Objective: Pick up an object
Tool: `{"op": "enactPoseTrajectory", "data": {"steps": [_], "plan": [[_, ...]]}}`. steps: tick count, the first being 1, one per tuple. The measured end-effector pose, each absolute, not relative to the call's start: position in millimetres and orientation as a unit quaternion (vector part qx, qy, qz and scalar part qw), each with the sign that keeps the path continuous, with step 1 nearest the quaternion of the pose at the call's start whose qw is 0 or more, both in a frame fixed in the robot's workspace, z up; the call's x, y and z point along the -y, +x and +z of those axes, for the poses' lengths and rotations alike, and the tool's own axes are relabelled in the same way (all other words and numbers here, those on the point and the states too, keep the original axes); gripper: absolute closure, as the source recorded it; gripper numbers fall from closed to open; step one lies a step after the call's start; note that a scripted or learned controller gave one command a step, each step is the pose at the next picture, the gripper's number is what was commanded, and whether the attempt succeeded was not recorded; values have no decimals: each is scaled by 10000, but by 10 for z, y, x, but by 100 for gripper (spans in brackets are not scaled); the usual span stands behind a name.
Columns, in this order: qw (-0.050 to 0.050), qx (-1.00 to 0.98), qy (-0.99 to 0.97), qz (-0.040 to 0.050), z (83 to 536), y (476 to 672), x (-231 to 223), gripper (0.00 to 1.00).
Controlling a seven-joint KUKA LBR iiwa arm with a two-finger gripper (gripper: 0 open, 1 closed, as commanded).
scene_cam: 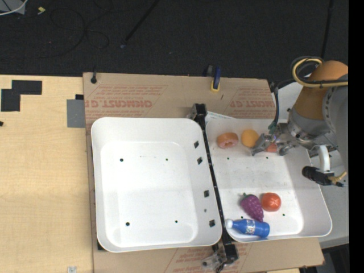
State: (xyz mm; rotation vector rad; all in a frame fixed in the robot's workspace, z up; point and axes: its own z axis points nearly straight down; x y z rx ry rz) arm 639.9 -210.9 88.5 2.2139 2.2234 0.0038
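The right bin (310, 209) holds several toys. A pink-orange round piece (227, 140) and an orange ball (249, 137) lie near its far edge. A purple grape bunch (252, 206), a red tomato (271, 201) and a blue bottle (248, 227) lie near its front edge. My gripper (266, 145) is low at the far side of this bin, just right of the orange ball. A small red patch (273, 148) shows at its tip; I cannot make out what it is.
The left bin (108, 152) stands beside the right one, with a black divider (206, 169) between them. Cardboard (148, 98) lies under both bins. The arm's orange band (318, 92) rises at the right.
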Motion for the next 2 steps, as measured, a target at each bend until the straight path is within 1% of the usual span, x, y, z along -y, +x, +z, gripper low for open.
{"op": "enactPoseTrajectory", "data": {"steps": [1, 2], "plan": [[1, -7087, 7056, -6, 879, 6444, 2122, 0], [-11, -7112, 7030, -11, 877, 6444, 2110, 0]]}}
